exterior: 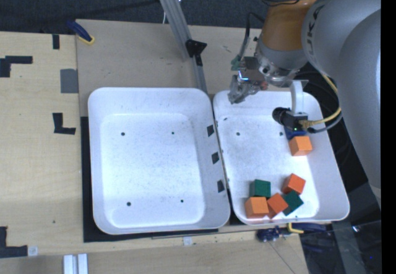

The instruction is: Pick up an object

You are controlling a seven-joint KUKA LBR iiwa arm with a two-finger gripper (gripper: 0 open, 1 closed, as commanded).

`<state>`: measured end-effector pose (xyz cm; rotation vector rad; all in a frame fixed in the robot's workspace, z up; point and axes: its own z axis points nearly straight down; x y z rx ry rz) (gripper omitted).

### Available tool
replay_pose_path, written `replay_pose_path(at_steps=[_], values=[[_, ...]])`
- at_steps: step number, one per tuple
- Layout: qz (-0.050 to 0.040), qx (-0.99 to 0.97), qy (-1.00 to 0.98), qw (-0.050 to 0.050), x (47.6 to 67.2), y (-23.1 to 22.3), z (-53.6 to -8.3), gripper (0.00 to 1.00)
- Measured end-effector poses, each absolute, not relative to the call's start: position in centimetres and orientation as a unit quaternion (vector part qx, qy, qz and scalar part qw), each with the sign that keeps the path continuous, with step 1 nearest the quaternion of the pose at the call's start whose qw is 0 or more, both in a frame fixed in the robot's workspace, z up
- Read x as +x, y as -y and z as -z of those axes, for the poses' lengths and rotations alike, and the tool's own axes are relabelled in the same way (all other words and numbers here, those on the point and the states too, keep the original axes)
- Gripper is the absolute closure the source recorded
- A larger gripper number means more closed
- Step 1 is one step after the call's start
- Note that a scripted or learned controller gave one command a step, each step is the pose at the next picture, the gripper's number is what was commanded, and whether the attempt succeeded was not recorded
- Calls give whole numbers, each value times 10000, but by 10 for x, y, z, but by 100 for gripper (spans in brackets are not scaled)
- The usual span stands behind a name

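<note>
Orange cube (pixel 301 145), small, matte, apart from orange and green cluster (pixel 277 203)

gripper (pixel 238 94) at right bin (pixel 253 143) rim, blocks (pixel 260 188) inside

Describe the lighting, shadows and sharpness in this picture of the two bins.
Camera view: soft, even light, no harsh glare on the left bin, its speckles crisp; blocks in the right bin cast only faint shadows; the hand looks slightly soft.
</note>
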<state>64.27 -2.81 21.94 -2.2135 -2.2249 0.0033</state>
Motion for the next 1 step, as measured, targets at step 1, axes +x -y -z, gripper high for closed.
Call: replay_pose_path(at_steps=[1], values=[[-11,-7050,7092,17,622,-22,-211,100]])
